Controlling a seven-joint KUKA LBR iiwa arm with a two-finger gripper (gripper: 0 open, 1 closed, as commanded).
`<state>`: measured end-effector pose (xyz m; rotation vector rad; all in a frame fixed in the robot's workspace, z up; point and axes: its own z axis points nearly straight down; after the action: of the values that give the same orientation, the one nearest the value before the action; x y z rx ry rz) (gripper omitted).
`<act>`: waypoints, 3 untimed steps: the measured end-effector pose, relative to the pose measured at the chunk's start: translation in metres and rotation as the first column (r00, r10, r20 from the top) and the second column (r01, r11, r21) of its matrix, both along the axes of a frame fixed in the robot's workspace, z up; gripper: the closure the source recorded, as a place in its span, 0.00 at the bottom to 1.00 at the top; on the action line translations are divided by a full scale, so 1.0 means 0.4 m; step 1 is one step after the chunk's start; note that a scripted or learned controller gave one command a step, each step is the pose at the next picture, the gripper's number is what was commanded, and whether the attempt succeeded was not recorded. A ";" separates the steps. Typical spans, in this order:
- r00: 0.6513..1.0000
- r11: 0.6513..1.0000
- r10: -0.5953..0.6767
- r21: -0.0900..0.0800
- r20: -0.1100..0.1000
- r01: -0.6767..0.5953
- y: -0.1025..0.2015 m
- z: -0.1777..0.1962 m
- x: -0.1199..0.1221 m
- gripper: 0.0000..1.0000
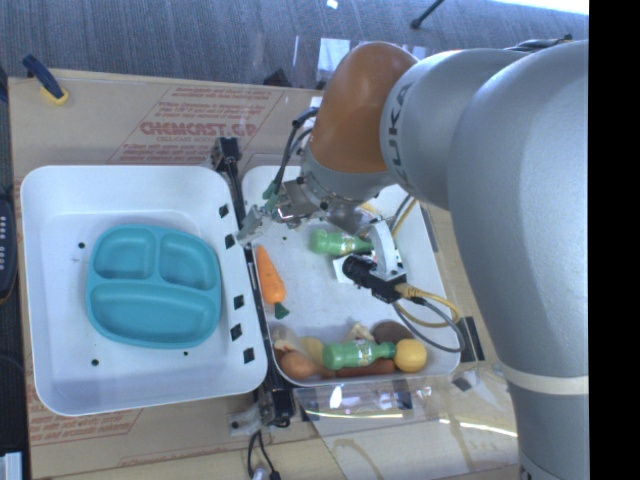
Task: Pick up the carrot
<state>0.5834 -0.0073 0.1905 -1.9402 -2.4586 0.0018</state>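
So from the camera view up top, you've got the two white bins side by side on the worktop point(90, 108). The left bin point(40, 268) has a teal divided tray point(152, 286) sitting in it. The right bin point(300, 298) is where all the action is. The carrot point(270, 276) lies flat against the right bin's left wall, just beside the divider between the bins, pointing roughly away from the camera with its green stub toward the near end. Nothing else is touching it.

The tool point(290, 208) hangs over the far part of the right bin, near the carrot's far tip but not on it. The wrist hardware and cables crowd it, so I honestly can't tell if it's spread or pressed together, and I don't see anything in it.

Other stuff: a green bottle point(338, 242) just right of the tool, and a pile along the near wall with another green bottle point(358, 354), a yellow lemon-ish thing point(410, 354) and some brownish food bits.

How I'd do it: slide toward the carrot's middle, turn the wrist so the grip goes across the thin width, and watch the wall. It's tight there, so one side may snag the rim.
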 end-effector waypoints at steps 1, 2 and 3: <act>0.995 0.995 0.102 -0.006 -0.001 -0.102 -0.105 0.001 -0.191 0.00; 1.000 1.000 -0.002 -0.008 0.004 0.002 -0.141 0.004 -0.018 0.00; 0.970 0.970 -0.241 -0.008 -0.006 0.241 -0.226 -0.201 -0.112 0.00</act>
<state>0.5387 -0.0975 0.1102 -2.2237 -2.2036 0.0162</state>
